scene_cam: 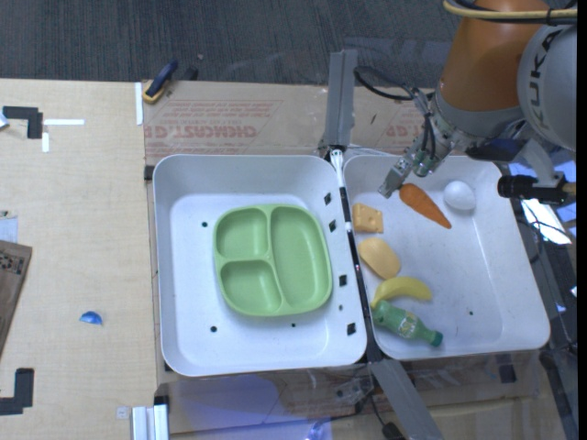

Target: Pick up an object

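Gripper [401,180] at carrot's [426,204] 10 o'clock tip; jaws' state unclear. Best centre over carrot, then descend.

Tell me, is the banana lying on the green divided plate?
No, the banana lies in the right bin beside the green bottle, while the green divided plate sits in the left bin.

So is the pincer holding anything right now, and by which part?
Nothing is visibly held. The pincer hangs by the carrot's blunt end, but no object shows between its tips.
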You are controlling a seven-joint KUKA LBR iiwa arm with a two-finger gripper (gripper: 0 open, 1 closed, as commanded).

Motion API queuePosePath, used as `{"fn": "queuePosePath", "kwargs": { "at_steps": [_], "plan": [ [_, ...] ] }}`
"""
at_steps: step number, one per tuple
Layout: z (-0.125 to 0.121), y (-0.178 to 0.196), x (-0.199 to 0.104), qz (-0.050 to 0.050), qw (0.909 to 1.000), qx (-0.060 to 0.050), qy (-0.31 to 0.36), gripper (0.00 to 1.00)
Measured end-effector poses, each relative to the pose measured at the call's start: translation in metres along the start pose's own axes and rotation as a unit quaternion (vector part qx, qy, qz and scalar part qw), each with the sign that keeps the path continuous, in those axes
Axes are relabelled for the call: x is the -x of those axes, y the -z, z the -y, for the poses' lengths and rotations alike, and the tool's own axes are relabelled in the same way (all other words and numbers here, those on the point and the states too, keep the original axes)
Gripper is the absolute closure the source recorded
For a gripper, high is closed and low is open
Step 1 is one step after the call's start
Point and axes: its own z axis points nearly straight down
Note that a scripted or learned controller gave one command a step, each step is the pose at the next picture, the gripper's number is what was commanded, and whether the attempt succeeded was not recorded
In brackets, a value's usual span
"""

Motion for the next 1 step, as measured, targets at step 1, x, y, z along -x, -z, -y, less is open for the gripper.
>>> {"fn": "queuePosePath", "kwargs": {
  "at_steps": [1],
  "plan": [
    [0.0173, -0.0341, 0.0047, 0.000, 0.9861, 0.000, -0.166, 1.00]
  ]
}}
